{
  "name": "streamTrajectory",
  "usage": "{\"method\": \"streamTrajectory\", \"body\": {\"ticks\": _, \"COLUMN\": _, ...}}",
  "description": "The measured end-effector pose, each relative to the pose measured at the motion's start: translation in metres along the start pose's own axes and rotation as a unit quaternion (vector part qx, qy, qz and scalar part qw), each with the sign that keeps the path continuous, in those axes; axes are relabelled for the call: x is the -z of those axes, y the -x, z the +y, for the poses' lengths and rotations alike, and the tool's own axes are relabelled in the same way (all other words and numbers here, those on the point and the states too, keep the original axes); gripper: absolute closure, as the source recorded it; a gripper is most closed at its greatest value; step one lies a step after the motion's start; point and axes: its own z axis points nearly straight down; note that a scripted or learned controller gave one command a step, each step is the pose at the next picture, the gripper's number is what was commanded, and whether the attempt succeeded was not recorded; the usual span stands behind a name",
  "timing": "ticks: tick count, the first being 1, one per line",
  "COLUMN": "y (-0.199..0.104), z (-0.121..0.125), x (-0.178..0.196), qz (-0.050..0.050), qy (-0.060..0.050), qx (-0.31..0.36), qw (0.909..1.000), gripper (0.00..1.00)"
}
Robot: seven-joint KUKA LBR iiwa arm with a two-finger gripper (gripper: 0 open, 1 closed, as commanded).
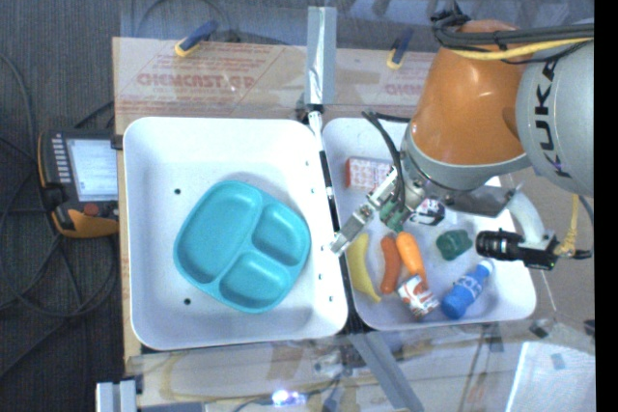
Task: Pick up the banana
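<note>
Banana (362, 269) not picked yet: it lies flat on the floor of the right bin (521, 304), close along that bin's left wall, toward the near-left corner. Long axis runs roughly far-to-near, parallel to the dividing wall, slight curve, lower tip bending toward the bin's middle; cannot tell which tip is the stem. End effector (372, 215) sits above the banana's far end, near the left wall, with the fingers (350, 233) slanting down-left; nothing is seen between them, no contact visible, and the gap between them looks narrow, low confidence since the arm (478, 111) covers much of it. So judged: approach stage, grasp and lift both left to do. Clutter just beside the banana on its right: two carrots (401, 258), touching or nearly touching it, then a small can (417, 296), blue bottle (465, 289), green object (452, 244), red-and-white box (365, 173) toward the far-left corner. Left bin (154, 150) holds a teal divided plate (243, 244), not relevant. Tight spot between the wall and the carrots, grasp could clip either.
</note>
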Motion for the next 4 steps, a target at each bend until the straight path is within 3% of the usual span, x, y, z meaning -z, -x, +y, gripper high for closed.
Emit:
{"method": "streamTrajectory", "body": {"ticks": 1, "y": -0.057, "z": 0.047, "x": -0.076, "qz": 0.002, "qy": -0.001, "qx": 0.064, "qw": 0.9979, "gripper": 0.00}}
{"method": "streamTrajectory", "body": {"ticks": 2, "y": -0.057, "z": 0.048, "x": -0.068, "qz": 0.003, "qy": -0.001, "qx": 0.064, "qw": 0.9979, "gripper": 1.00}}
{"method": "streamTrajectory", "body": {"ticks": 3, "y": -0.038, "z": 0.032, "x": -0.087, "qz": 0.001, "qy": 0.000, "qx": 0.263, "qw": 0.9648, "gripper": 1.00}}
{"method": "streamTrajectory", "body": {"ticks": 4, "y": 0.054, "z": -0.012, "x": -0.087, "qz": 0.001, "qy": 0.002, "qx": 0.537, "qw": 0.8438, "gripper": 1.00}}
